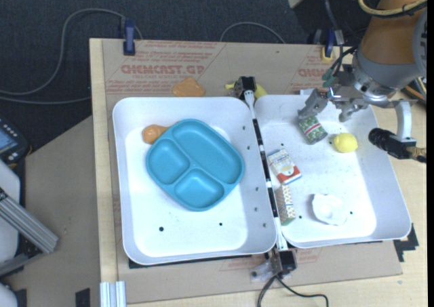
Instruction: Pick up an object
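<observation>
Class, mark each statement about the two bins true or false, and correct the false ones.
1. The blue divided plastic tray lies in the left white bin. True.
2. The small yellow lemon-shaped object lies in the left bin. False: it lies in the right white bin.
3. The gripper is above the right bin's far end. True.
4. The blue tray is stacked on the red-and-white packet. False: the packet lies in the right bin.
</observation>
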